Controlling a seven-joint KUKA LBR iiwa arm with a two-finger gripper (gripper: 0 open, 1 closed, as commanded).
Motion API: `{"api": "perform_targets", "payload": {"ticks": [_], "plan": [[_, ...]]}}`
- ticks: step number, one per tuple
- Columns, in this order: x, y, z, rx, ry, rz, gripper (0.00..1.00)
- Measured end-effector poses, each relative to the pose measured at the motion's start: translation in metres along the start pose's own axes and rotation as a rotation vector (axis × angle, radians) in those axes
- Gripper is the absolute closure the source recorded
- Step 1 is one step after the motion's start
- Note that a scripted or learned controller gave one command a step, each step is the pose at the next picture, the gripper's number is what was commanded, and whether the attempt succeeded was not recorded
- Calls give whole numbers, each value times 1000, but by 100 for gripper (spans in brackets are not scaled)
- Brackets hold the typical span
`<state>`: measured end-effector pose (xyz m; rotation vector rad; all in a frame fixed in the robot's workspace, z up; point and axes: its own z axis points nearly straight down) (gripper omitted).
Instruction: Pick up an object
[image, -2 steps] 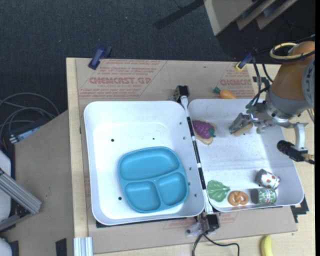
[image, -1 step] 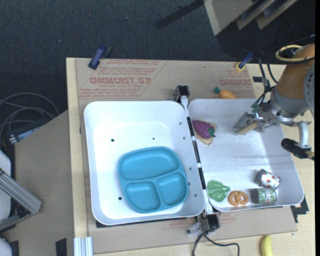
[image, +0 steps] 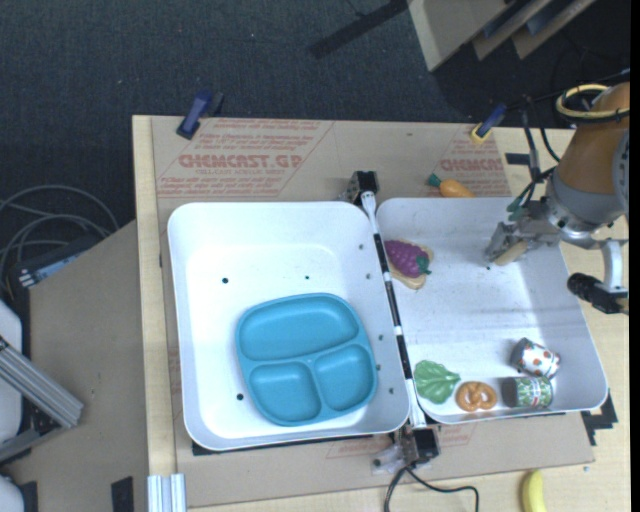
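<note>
Camera view, looking down at a slant: two white bins sit side by side on the tabletop (image: 250, 155), a brown board with red lettering. Left bin (image: 200, 250) holds a blue tray (image: 305, 355) with three compartments, lying toward the lower centre of that bin. Right bin (image: 560, 300) holds several small items. Purple grapes (image: 407, 260) on a tan piece lie at its upper left, just beside the divider between the bins. Along its lower edge, from left to right: a green leaf (image: 435, 380), a pretzel (image: 476, 397) touching or nearly touching the leaf, and a can (image: 530, 392) lying on its side. A small white and red item (image: 534, 356) sits just above the can; what it is cannot be told.

Arm (image: 590, 160) enters from the upper right of the frame. End effector (image: 508, 245) hangs over the upper middle of the right bin, well apart from all items, fingers pointing down-left. Nothing is seen between the fingers; whether they stand wide or narrow cannot be told.

Outside the bins: a carrot (image: 452, 186) on the tabletop above the right bin, a blue clamp (image: 198, 112) at the upper left edge of the tabletop, and a banana (image: 533, 491) at the lower right of the frame.
</note>
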<state>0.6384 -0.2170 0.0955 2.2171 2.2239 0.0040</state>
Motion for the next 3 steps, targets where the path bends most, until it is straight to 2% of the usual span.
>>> {"api": "perform_targets", "payload": {"ticks": [1, 2, 3], "plan": [[42, -41, -76, 3, 0, 2, 100], [92, -9, -109, 0, -1, 1, 100], [139, -31, -134, 4, 1, 2, 100]]}}
